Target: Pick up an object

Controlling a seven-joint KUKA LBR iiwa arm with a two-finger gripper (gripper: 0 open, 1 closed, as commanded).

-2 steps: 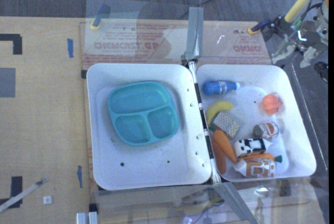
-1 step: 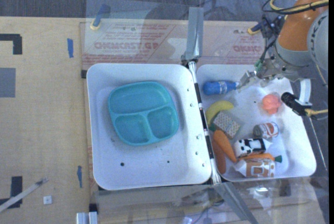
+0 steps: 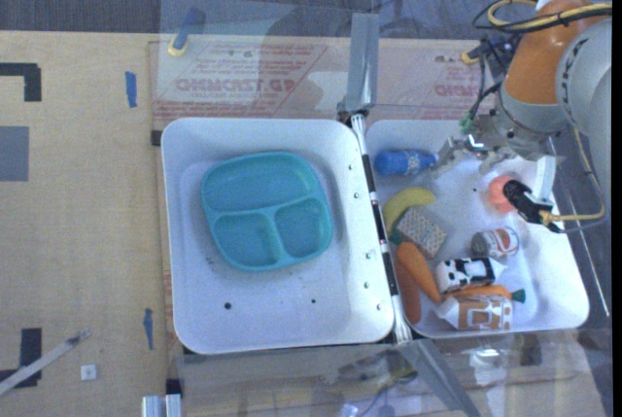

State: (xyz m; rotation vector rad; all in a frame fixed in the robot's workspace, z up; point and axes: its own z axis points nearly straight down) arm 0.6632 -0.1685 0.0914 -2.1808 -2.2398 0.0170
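Several toys are left unpicked in the right-hand shallow white bin (image 3: 569, 284); jaw state cannot be told, so a descent seems needed.

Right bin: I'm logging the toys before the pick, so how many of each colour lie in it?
Blue: 1, bottle
Yellow: 1, banana
Orange: 3, carrot, ball, carton
Grey: 1, sponge
Black-and-white: 1, cow
Red-and-white: 1, can
Total: 8
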